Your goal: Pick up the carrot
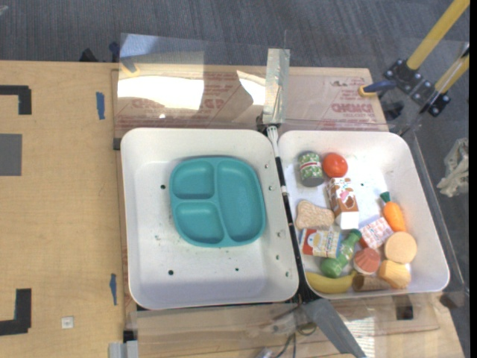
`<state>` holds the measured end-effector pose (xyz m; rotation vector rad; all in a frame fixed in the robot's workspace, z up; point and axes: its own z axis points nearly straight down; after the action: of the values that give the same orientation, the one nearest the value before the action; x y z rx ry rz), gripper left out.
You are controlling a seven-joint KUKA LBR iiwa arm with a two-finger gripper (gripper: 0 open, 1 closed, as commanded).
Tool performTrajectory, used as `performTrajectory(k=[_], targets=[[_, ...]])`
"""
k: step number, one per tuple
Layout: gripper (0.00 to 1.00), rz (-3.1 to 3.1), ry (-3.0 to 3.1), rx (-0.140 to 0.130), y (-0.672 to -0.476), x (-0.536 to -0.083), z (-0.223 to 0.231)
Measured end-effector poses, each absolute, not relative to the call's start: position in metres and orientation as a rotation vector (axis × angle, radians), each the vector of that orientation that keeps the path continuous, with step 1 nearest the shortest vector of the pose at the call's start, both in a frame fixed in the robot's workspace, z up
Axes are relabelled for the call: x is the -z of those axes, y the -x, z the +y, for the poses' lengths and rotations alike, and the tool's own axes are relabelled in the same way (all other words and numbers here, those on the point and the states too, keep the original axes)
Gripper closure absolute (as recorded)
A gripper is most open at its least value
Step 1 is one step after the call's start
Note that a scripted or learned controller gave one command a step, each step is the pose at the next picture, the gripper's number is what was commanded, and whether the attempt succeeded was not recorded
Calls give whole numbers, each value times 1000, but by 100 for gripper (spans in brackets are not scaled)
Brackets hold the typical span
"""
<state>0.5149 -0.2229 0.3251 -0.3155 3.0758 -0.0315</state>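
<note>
The carrot (393, 216) lies at the right side of the right bin (428, 200), touching crowded toy food (376, 232); a grasp could snag neighbours. The gripper's state cannot be told.

grey tapered bit (333, 333) poking in at the bottom edge, slanting up-left, might be part of the arm, honestly can't tell

You've got grey carpet floor (223, 10) across the top of frame, wood counter (56, 200) w/ black tape marks (19, 99) at left, clear sheet (186, 88) glaring at upper center, yellow stand legs (443, 24) upper right.
</note>
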Motion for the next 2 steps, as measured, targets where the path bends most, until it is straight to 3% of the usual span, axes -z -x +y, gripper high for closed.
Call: performTrajectory(k=[2], targets=[[100,3057,309,43,-519,-349,-224]])
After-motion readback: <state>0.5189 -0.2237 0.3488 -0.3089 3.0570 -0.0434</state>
